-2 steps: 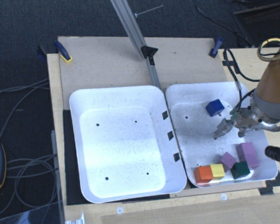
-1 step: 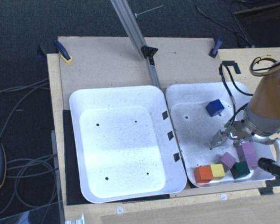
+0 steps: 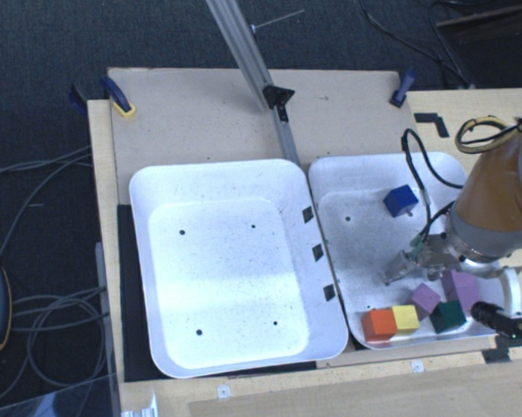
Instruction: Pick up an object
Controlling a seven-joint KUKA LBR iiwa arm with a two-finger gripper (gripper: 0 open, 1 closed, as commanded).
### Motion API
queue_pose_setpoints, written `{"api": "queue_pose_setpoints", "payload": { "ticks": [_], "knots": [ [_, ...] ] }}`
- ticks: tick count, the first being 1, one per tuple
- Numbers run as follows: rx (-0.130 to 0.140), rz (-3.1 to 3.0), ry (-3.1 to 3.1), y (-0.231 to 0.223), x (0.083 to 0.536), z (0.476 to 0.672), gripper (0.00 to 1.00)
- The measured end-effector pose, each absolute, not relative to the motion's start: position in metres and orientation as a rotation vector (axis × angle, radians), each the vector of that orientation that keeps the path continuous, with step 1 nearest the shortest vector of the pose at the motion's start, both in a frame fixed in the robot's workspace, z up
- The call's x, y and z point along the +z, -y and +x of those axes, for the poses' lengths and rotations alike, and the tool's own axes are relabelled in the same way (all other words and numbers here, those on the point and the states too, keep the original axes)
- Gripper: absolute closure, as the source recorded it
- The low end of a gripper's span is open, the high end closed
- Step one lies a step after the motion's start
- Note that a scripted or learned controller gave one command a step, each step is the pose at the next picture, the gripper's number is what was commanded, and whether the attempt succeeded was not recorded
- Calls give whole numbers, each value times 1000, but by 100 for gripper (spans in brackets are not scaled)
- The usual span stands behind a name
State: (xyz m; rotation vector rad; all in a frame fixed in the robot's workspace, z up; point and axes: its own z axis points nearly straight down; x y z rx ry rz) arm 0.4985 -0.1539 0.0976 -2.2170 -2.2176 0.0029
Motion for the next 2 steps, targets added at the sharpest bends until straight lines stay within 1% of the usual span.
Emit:
{"api": "queue_pose_setpoints", "payload": {
  "ticks": [1,2],
  "knots": [
    [-3,-2220,2222,154,110,500,100],
    [-4,-2223,2227,153,153,502,100]
  ]
}}
